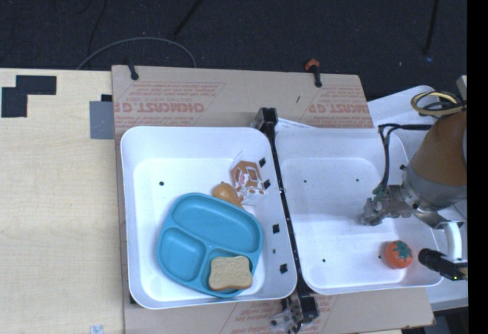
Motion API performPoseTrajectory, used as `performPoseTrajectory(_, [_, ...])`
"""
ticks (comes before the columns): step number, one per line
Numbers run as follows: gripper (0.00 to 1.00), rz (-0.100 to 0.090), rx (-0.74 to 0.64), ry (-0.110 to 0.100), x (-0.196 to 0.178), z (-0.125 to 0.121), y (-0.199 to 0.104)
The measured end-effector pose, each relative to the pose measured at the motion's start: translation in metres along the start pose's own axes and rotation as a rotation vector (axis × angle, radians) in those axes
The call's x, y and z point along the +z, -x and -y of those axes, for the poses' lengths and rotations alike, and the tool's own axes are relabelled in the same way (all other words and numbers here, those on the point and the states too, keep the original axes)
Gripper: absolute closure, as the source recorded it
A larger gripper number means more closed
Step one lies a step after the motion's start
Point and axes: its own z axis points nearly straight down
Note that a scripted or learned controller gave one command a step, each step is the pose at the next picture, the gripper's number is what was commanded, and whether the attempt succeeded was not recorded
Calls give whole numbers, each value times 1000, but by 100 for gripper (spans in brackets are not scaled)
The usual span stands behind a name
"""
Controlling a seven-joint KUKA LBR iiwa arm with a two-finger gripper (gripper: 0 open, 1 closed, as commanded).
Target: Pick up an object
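My gripper (373, 215) is down in the right bin (328, 172), near its right side, with nothing visibly held. A small orange-red round toy with a green top (396, 254) lies in the same bin, just below and right of the gripper and apart from it. The left bin (145, 165) holds a blue divided plate (200, 237) with a slice of bread (230, 273) in its lower right compartment. Above the plate lie a small orange lump (225, 193) and a clear-wrapped brown item (247, 176).
The arm (442, 165), with its orange band, reaches in over the right bin's right wall. A black divider (280, 210) runs between the two bins. Cardboard (229, 100) lies under the bins, and the wooden bench (53, 210) extends to the left.
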Motion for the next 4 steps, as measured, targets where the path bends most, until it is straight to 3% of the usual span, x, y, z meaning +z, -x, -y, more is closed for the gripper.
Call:
performPoseTrajectory(3, [100,2,-7,3,-133,5,-12])
performPoseTrajectory(4, [100,-1,-9,-2,-124,7,-57])
